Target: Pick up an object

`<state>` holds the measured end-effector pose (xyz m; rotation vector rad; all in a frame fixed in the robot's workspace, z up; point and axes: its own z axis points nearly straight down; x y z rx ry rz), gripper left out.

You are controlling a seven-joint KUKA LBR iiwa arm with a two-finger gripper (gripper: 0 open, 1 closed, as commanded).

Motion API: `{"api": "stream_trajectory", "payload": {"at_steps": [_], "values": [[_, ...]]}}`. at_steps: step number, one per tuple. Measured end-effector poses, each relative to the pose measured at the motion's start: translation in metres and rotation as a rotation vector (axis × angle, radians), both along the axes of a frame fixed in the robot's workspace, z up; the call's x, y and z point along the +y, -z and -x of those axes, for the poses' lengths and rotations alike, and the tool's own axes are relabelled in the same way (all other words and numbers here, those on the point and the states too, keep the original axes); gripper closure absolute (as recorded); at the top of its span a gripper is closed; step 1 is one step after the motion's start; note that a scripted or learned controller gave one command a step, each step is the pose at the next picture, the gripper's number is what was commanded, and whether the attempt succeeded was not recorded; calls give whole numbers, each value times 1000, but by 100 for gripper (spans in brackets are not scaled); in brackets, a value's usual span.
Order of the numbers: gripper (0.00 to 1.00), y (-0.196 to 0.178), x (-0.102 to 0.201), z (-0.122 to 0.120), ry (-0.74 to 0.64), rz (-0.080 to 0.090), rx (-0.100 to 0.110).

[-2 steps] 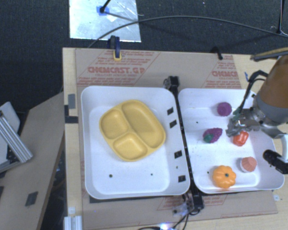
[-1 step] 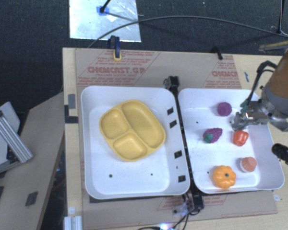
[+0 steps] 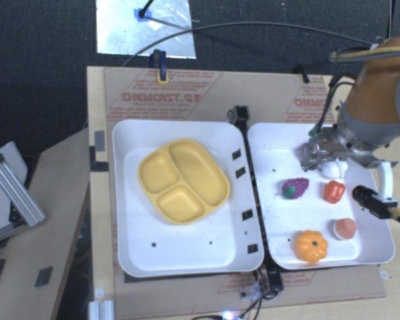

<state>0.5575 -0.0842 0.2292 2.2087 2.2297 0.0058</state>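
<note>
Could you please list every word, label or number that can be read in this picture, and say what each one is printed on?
"CHEMCAST GP": red print on the tan sheet under the two white bins, behind the left bin.
The same red print behind the right bin, near the gripper, is partly covered and blurred: not readable for certain.
Fainter red print repeats across the sheet: too blurred to read.

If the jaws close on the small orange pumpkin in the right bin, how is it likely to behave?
The orange pumpkin looks rounded and ribbed, so it may squirt sideways or roll against the right bin floor if pinched off-centre. Its glossy, plastic-looking surface suggests a light, stiff and somewhat slippery toy. It lies apart from the purple grapes, so a nudge probably won't disturb them.
</note>
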Motion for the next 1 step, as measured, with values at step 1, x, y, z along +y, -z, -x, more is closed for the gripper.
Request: {"api": "stream_trajectory", "payload": {"at_steps": [1], "values": [[100,-10,51,-20,-1,-1,0]]}}
